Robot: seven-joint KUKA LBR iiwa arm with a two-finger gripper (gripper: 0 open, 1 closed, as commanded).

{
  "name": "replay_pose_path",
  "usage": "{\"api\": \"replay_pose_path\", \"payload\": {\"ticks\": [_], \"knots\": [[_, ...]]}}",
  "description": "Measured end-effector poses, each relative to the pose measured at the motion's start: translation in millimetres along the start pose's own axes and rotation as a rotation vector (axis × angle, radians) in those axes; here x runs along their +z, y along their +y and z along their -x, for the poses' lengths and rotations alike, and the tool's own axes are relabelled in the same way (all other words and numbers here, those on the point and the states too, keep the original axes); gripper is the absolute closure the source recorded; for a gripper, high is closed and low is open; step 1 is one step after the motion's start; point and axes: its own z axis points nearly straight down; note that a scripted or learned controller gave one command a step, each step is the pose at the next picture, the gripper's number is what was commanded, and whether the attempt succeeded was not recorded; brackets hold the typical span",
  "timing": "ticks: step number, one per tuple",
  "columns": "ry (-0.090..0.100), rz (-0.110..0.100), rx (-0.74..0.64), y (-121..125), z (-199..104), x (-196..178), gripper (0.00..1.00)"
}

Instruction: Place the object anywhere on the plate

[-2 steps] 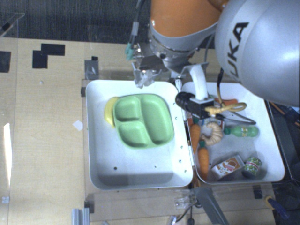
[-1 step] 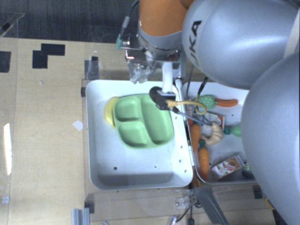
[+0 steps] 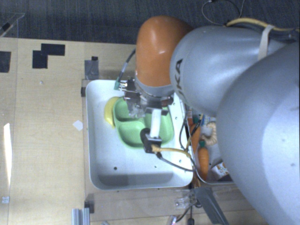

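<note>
A green divided plate (image 3: 127,136) lies in the left white bin (image 3: 101,168), toward its back right. A yellow curved object (image 3: 108,112) rests against the plate's left rim; whether it lies on the plate or beside it I cannot tell. My gripper (image 3: 137,108) hangs directly over the plate's back compartment, just right of the yellow object. The orange wrist band and the grey arm hide most of the gripper and the plate's right side.
The right bin (image 3: 200,176) is largely hidden by the arm; an orange carrot (image 3: 203,157) and a few other small items show at its left edge. The left bin's bare white floor stretches in front of and to the left of the plate.
</note>
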Motion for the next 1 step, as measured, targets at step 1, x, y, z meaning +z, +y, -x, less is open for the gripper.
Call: {"api": "replay_pose_path", "payload": {"ticks": [1], "knots": [[0.001,0.002,-0.106,-37.6,1.4,-38.3,1.00]]}}
